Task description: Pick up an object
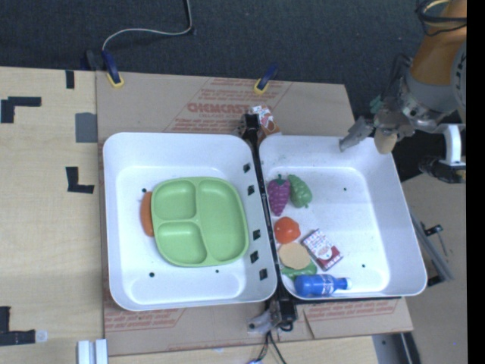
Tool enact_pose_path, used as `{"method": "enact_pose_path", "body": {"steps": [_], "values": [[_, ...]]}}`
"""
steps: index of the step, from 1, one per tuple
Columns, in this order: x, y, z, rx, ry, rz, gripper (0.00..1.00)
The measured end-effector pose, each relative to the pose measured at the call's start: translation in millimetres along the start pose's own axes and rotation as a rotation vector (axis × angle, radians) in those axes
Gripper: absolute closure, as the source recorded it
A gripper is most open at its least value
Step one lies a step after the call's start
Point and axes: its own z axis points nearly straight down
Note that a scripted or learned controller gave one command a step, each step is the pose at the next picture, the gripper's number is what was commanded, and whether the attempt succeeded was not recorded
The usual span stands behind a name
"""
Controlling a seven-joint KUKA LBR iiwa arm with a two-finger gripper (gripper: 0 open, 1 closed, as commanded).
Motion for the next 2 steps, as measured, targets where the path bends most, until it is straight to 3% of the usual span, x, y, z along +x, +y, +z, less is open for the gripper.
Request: {"method": "enact_pose_path", "body": {"steps": [1, 2], "values": [[67, 17, 132, -0.004, 0.0, -0.002, 0.0], [97, -16, 132, -0.002, 0.0, -0.001, 0.0]]}}
